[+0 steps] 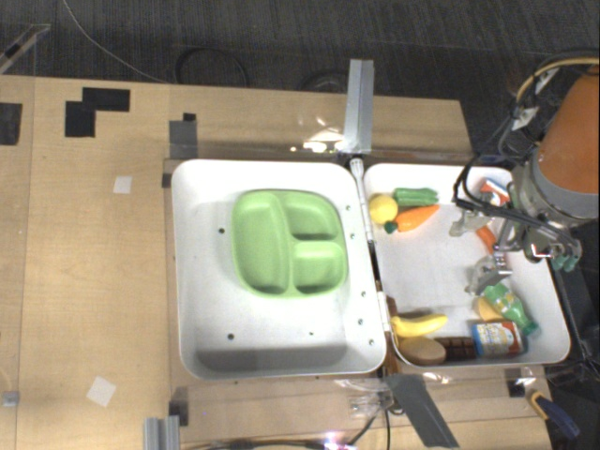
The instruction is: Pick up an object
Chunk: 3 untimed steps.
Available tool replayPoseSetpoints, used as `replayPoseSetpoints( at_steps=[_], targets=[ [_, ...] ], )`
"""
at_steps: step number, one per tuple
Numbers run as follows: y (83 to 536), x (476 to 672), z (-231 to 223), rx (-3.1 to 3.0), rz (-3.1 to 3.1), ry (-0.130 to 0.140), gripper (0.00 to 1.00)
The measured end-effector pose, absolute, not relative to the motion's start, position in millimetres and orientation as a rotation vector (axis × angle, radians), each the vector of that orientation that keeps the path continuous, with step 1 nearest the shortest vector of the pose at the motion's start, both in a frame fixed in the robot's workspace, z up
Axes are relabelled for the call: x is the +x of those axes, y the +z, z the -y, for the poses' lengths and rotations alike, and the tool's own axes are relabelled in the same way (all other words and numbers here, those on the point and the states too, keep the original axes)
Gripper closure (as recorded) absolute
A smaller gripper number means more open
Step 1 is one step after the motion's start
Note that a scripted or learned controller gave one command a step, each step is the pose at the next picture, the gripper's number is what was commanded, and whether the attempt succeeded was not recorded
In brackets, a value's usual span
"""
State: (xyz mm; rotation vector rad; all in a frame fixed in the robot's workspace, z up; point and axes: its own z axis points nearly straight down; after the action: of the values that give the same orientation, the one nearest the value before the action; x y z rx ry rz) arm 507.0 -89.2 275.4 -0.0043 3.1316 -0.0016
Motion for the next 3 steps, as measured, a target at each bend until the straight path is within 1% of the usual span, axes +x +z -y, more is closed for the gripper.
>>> replayPoseSetpoints(
  at_steps=[1, 2, 3],
  targets=[
    [126.9, 496.3, 137.9, -0.418, -3.115, 0.003, 0.0],
    [91.2, 502.3, 133.4, -0.365, -3.103, -0.008, 0.0],
    [105.5, 508.7, 131.8, -0.375, -3.081, -0.015, 1.0]
  ],
)
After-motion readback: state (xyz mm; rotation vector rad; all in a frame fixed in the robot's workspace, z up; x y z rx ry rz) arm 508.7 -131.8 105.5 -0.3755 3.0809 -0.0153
